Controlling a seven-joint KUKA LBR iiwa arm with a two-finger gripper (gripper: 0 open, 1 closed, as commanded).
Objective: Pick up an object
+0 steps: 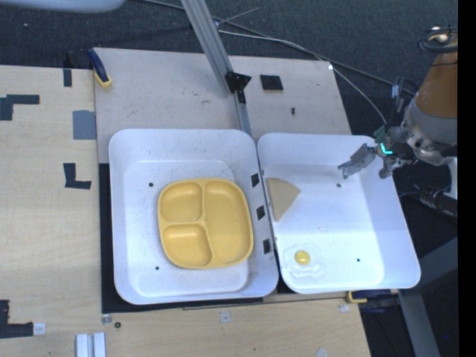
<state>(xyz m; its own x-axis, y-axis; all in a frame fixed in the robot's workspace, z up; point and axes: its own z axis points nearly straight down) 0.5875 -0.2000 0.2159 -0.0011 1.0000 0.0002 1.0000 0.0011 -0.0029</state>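
Pale wood bench, two white bins. Left bin: yellow three-part plate. Right bin: tan wedge, fried egg, white with yellow yolk. Gripper above far edge, grip unclear.

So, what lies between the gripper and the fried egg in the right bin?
In the camera view, only bare white bin floor lies between the gripper and the fried egg; the tan wedge sits off to the side.

Yellow tray, fried egg, perhaps open gripper
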